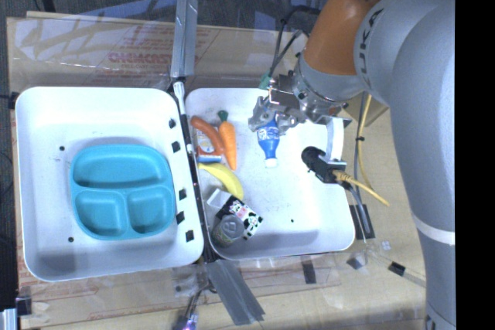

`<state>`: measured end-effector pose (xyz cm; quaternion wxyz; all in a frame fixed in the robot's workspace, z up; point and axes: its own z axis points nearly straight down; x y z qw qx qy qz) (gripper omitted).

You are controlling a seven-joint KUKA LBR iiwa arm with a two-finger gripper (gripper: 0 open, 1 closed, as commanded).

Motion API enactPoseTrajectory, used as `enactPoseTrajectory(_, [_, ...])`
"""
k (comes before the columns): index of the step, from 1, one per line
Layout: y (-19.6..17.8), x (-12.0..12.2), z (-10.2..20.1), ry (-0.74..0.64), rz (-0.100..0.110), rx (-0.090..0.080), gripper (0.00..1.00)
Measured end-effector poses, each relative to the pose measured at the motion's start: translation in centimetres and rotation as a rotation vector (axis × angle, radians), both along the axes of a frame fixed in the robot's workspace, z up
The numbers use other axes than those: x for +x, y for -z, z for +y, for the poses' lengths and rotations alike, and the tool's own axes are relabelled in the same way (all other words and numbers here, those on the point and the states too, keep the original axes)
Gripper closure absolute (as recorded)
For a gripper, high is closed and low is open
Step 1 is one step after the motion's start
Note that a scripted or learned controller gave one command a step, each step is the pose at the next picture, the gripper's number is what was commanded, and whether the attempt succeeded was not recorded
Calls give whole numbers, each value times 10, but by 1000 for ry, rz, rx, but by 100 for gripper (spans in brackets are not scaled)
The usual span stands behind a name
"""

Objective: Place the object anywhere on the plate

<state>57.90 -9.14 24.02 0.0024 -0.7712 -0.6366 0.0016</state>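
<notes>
Your gripper (272,120) hangs over the right bin (309,232), well off to the view's right of the plate (80,166). The jaws look clamped on the upper, blue end of a small blue-and-white bottle (269,144). The bottle points down the picture from them, its white cap end lying farthest from the jaws. You cannot tell from this slant whether the bottle touches the bin floor.

The plate you are aiming for is light blue, with one long compartment across the top and two smaller ones below. It lies flat in the middle of the left bin (39,127). The bottle is therefore in the other bin from the plate, with the wall between the bins separating them.

Between the plate and the bottle, you have two orange carrots (227,144) side by side against the near wall of the right bin, one with a green top. Just below them, at the height of the plate's middle, lies a yellow banana (225,178). Farther down, level with the plate's lower edge, a tin can (226,229) sits in the bin corner, touching a black-and-white cow-patterned toy (244,217). Both bins rest on the desk (402,243).
</notes>
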Motion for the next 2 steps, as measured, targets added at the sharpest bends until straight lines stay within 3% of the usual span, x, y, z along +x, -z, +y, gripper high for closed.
enactPoseTrajectory(1, [50,-14,72,-62,1,-2,100])
enactPoseTrajectory(2, [50,-54,159,-99,1,-2,100])
